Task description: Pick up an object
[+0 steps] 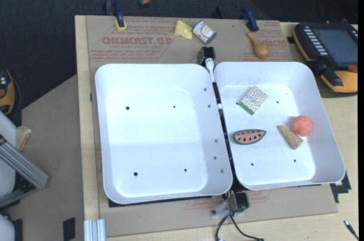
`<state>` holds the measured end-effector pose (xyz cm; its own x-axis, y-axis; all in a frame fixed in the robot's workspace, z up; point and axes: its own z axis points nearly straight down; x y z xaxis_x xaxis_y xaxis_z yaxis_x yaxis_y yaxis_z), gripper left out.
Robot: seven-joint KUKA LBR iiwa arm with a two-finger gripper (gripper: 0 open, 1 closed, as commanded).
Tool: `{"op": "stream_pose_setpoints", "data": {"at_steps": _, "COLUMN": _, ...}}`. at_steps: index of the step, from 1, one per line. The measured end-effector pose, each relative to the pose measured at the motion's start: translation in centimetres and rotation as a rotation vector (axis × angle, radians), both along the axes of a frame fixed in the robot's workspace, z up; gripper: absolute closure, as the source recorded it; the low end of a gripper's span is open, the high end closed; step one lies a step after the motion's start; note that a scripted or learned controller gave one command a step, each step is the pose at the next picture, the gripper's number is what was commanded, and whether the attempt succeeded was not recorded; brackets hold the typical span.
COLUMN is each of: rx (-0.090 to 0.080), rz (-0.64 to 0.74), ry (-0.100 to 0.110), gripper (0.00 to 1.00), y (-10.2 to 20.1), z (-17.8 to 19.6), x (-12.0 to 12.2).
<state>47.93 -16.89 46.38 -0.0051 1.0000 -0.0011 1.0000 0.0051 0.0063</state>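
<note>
On the dark carpet beyond the bench's far edge lies a small green-and-orange scrap. The bench top is covered with a brown board printed in red letters, and a blue-and-yellow clamp grips its far edge near the far left corner. The left bin sits on the board with its long side touching the right bin; a black strip runs along the seam between them.

Behind the bins, near the board's far edge, lie a yellow wedge and, just beside it, a small white-and-brown block — its exact nature is hard to make out at this size. Further right on the board, a tan wooden piece with a round end lies below a second blue clamp.

All the things to be picked are in the right bin. A green-patterned square packet lies tilted toward the bin's far side. Nearer the front, close to the bin's left wall, is a toy watermelon slice. To its right lies a tan cone-shaped piece, touching or almost touching a pink ball near the bin's right wall.

At the bench's right edge rests a black-and-orange handheld pendant with a screen.

The pincer's state — apart or together — I cannot tell from this picture.
</note>
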Motion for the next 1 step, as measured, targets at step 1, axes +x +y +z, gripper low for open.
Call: {"op": "stream_pose_setpoints", "data": {"at_steps": 1, "rx": -0.001, "rz": 0.001, "ry": -0.006, "gripper": 1.00, "y": 4.74, "z": 7.67, "x": 0.07}}
